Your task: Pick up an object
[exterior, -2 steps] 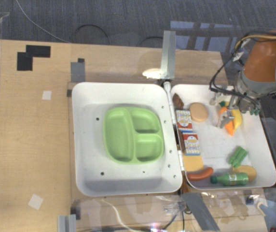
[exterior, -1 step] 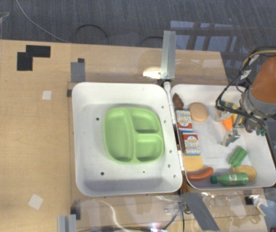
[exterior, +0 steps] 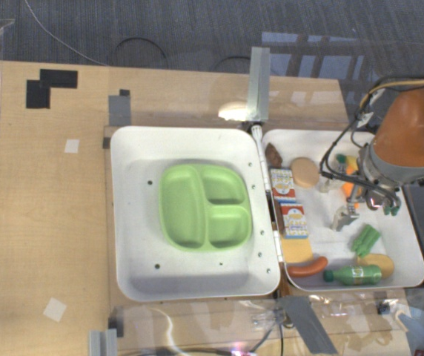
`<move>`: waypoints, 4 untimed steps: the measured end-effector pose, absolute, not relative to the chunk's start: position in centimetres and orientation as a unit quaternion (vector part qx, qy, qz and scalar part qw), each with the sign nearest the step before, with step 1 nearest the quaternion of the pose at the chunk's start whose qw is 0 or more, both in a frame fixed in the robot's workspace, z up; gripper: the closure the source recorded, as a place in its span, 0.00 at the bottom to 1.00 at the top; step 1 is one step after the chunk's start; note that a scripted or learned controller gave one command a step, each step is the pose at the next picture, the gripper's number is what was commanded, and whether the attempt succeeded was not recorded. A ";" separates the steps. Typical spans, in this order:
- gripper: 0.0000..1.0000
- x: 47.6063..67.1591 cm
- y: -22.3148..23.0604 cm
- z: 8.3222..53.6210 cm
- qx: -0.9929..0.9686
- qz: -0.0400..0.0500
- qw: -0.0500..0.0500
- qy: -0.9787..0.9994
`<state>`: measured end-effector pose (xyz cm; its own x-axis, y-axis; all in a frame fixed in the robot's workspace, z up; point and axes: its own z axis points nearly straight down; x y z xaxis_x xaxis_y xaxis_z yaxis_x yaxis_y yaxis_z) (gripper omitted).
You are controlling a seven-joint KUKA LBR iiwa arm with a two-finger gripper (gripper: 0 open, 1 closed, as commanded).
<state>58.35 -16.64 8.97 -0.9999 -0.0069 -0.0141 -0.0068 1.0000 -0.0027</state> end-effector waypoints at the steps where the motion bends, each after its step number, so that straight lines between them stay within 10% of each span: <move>1: 1.00 58.9 -16.6 10.5 -0.006 -0.003 0.016 1.000; 2: 1.00 62.2 -8.4 22.9 -0.106 -0.001 0.009 0.994; 3: 1.00 61.9 -17.1 15.6 -0.308 -0.001 0.002 0.951; 4: 0.00 62.1 -16.8 15.9 -0.309 -0.001 0.005 0.951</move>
